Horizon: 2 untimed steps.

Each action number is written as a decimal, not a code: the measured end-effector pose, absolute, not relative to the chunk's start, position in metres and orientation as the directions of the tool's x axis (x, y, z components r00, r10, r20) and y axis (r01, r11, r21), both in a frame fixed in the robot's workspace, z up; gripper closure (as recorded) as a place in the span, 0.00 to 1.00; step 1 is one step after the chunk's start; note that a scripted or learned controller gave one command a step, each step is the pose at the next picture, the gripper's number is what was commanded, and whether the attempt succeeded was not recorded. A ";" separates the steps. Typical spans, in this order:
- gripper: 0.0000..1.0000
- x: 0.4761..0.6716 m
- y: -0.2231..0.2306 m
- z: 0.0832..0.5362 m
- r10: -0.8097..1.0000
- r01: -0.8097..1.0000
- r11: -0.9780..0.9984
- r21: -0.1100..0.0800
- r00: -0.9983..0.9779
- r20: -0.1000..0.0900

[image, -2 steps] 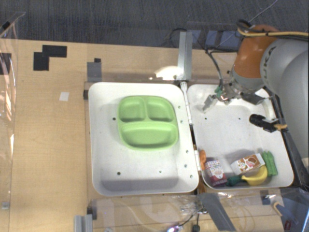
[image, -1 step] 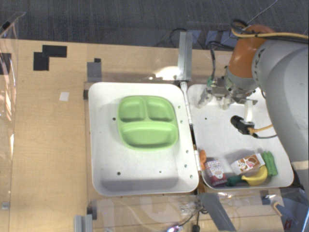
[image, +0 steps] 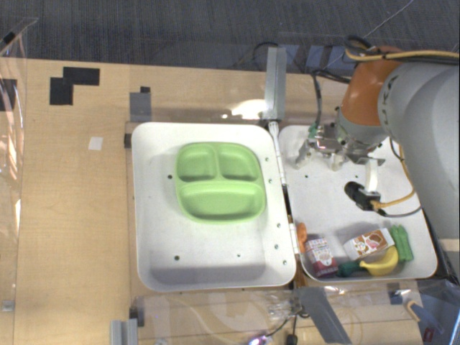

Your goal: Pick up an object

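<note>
Hovered with gripper (image: 321, 152) near the right white bin's (image: 323, 225) far edge, finger state impossible to tell, well apart from the curved yellow banana (image: 381, 262) lying lengthwise along that bin's near edge toward its right corner.

Camera view — fixed overhead, tilted down at a slant | covers both white bins: left bin (image: 144, 214), right bin (image: 316, 185) | moderate range — arm (image: 410, 99) enters from right edge
</note>
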State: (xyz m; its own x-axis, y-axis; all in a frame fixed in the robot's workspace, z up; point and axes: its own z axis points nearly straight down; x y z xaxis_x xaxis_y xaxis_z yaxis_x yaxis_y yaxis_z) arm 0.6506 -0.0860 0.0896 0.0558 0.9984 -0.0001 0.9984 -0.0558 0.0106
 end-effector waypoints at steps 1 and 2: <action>0.00 0.627 -0.105 0.090 0.996 0.996 -0.092 0.013 0.092 0.001; 0.00 0.671 -0.119 0.088 0.986 0.986 -0.166 0.009 0.166 0.000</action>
